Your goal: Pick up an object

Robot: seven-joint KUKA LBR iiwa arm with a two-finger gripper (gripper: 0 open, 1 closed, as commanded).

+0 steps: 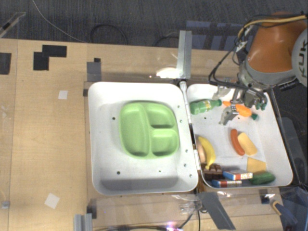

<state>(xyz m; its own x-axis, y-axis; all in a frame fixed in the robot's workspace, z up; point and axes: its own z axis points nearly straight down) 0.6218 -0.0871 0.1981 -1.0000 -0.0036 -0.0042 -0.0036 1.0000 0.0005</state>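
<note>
Over on the left bin (103,177) we have the green divided tray (147,129), lying flat and alone. Crossing the divider into the right bin (285,170), we meet the green bottle (204,106), long axis running left to right, cap end pointing toward our hand (234,110). The hand hovers just to the bottle's right, with an orange piece (243,111) at its fingers; we cannot tell whether they are spread or pinching. Below sit the banana (207,150), the sausage (237,142) and yellow wedges. We judge the bottle the nearest pick, to the hand's left.
</note>
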